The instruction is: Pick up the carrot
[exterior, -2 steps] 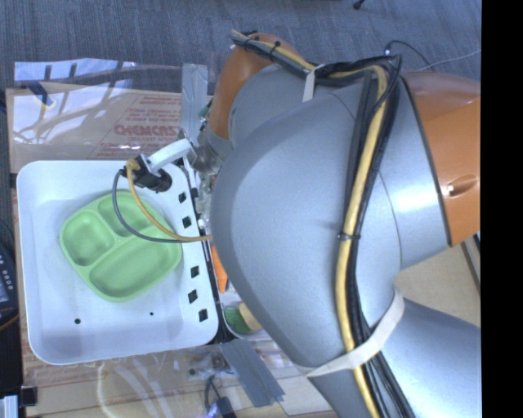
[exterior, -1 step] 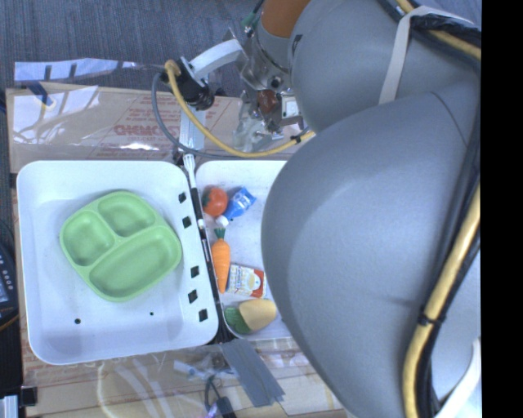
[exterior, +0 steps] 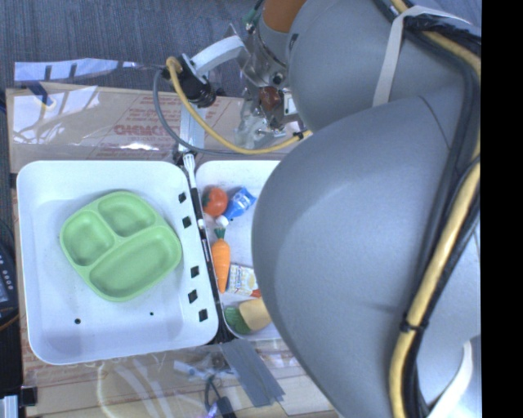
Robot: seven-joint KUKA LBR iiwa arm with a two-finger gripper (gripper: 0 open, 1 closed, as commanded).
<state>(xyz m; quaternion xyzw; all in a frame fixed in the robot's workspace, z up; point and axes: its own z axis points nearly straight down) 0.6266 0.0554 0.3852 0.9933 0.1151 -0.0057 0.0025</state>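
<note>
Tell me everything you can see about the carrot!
The carrot is small and orange, and looks like a smooth plastic toy. It has a little green top, pointing toward the far end of the right bin, and it narrows toward its near tip. It lies flat along the bin's left wall. A round orange-red toy sits just past its green top, and a small yellowish packet lies right beside it. Nothing is holding it.

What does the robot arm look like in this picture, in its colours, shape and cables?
The arm is bulky and rounded, with a smooth grey shell. An orange band sits above the wrist. A yellow cable and a black one run along its right side, and a pale strap crosses the shell near the top. At the gripper, bare metal parts show, with a looping yellow hose and a white bracket.
</note>
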